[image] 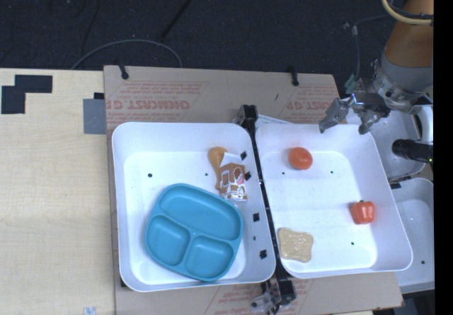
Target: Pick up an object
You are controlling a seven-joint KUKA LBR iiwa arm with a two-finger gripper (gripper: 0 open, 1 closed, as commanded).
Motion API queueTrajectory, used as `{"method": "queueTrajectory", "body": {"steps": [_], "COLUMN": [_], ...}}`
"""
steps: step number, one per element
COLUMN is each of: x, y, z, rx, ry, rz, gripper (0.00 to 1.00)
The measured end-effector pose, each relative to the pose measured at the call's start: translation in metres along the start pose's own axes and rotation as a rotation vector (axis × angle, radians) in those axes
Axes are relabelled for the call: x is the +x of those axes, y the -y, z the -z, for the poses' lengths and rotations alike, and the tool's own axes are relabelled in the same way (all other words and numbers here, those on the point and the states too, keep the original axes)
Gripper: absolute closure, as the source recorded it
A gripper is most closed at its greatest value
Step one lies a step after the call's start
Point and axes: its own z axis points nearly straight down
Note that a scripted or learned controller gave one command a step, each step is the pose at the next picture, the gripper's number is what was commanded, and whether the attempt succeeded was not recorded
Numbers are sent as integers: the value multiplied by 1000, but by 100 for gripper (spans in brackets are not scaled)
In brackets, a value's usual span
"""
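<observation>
My gripper (350, 121) hangs open above the far rim of the right bin (333, 264), with nothing between its fingers. In that bin lie an orange-red round fruit (300, 158) near the far left, a red pepper-like piece (362, 212) by the right wall, and a flat tan slice (295, 244) at the near left. The left bin (131, 165) holds a blue divided plate (193, 231), a small printed packet (232, 182) and a tan-orange piece (216, 158) just behind it.
A black divider (258, 193) runs between the two bins. Brown cardboard (184, 98) lies under them, and a pale wooden bench top (49, 186) stretches to the left. Dark floor with cables sits beyond.
</observation>
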Motion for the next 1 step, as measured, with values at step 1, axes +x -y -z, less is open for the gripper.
{"method": "queueTrajectory", "body": {"steps": [1], "x": [0], "y": [-2], "z": [8], "rx": [-13], "ry": [2], "rz": [2], "gripper": [0]}}
